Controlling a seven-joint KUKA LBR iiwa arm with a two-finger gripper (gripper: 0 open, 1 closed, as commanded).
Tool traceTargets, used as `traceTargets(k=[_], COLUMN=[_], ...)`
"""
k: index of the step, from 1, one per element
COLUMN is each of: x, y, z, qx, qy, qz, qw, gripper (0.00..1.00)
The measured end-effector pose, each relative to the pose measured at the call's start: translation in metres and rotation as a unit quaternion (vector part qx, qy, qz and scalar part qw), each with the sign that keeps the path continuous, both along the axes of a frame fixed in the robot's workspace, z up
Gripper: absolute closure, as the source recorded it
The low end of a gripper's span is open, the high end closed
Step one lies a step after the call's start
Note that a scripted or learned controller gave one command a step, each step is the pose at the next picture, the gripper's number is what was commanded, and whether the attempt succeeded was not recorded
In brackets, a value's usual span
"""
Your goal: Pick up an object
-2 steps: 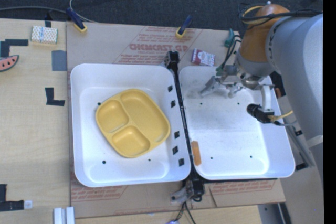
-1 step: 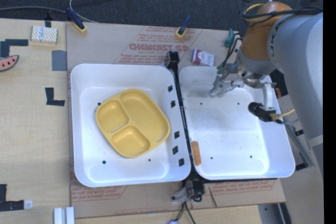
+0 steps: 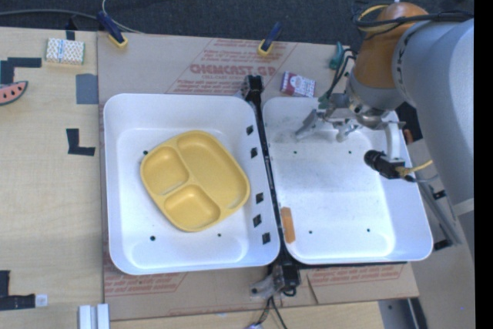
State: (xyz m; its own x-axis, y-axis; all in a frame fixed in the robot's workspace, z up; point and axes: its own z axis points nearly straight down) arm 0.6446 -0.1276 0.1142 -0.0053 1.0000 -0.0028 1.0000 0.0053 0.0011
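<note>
A yellow divided plate (image 3: 194,179) lies flat in the middle of the left bin (image 3: 123,243). A small orange object (image 3: 287,224) rests in the right bin (image 3: 400,243), close to its left wall near the front. My gripper (image 3: 323,130) hangs over the far end of the right bin, well away from the orange object. It is open, with nothing between its fingers. The grey arm with its orange band (image 3: 385,50) reaches in from the right.
A black divider (image 3: 260,166) runs between the bins. Behind them on the cardboard lie a small red packet (image 3: 296,84), a yellow clamp (image 3: 269,38) and a green clip (image 3: 337,55). A black cable fitting (image 3: 383,163) hangs over the right bin's right side.
</note>
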Motion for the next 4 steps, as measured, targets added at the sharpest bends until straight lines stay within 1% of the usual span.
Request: traceTargets(k=[1,2,3,4], x=[0.0,0.0,-0.023,-0.023], y=[0.001,0.001,0.026,0.026], z=[0.009,0.009,-0.029,-0.019], qx=[0.0007,0.0005,0.0007,0.0002], qy=[0.0,0.0,0.0,-0.001], qz=[0.0,0.0,-0.002,-0.002], qw=[1.0,1.0,1.0,1.0], gripper=[1.0,0.0,0.0,1.0])
